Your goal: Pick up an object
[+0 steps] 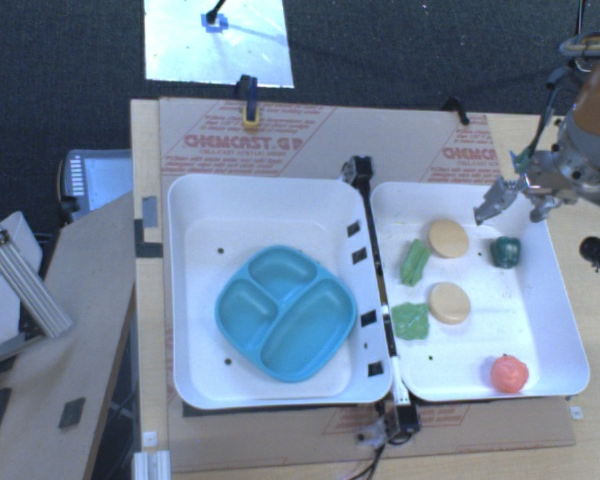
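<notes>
The tool [515, 200] hangs over the back right corner of the right bin [570, 313], its two fingers spread wide with nothing between them; one finger [492, 204] reaches out to the left, the other is harder to make out against the arm's metal; the arm [590, 118] is cut off by the right edge, an orange band showing near the top. Just below the tool lies a dark green piece [506, 252], apart from it; to the left a tan disc [447, 239], and beside that a light green piece [415, 262]; nearer the front a second tan disc [449, 303] touches another green piece [411, 321]; a red ball [510, 373] sits by the front right corner. The left bin [195, 268] holds a blue divided plate [284, 312]. Under both bins lies a brown sheet [310, 133] printed in red, "CHEMCAST G P" readable at the back left, the same print partly hidden at the back right; the sheet rests on a pale wooden counter [145, 148]. Behind it is dark carpet [60, 58] with a shiny silver panel [215, 28] bearing a small blue mark; a yellow clamp [250, 108] grips the sheet's back edge.
</notes>
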